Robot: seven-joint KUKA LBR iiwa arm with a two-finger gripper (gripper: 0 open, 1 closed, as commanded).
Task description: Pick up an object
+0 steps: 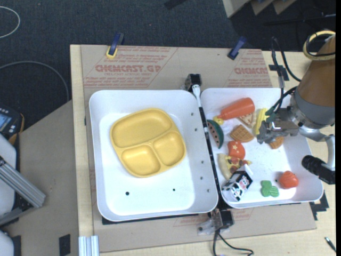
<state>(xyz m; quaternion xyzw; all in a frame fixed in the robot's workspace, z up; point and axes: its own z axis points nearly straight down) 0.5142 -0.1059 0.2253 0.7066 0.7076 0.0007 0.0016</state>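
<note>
White plastic forms both shallow bins, set side by side on a cardboard-covered bench [160, 63]. The left bin [106, 196] occupies the centre of the frame and holds a yellow divided plate [147, 142] with three compartments, lying flat in the bin's upper half.

The right bin [298, 193] sits at centre right and holds the loose items. An orange carrot-shaped toy [237, 109] lies tilted in the upper left part of this bin. Just below it rests a waffle-textured brown piece [241, 134]. A watermelon slice [216, 132] lies against the bin's left wall. Below the waffle piece is a red-and-yellow toy [235, 151], and lower still a black-and-white item [238, 184] near the bottom left corner. A green piece [269, 189] and a red-orange piece [288, 180] lie close together near the bottom edge.

The arm enters from the right of the frame, its orange band at upper right. The gripper [273, 134] is low in the upper right part of the right bin, beside a yellow strip [260, 120] and directly over a small brown object [276, 142]. How far the gripper is spread cannot be determined from this view, nor whether it has hold of the brown object.

Two clamps [113, 46] secure the cardboard at the top edge.
</note>
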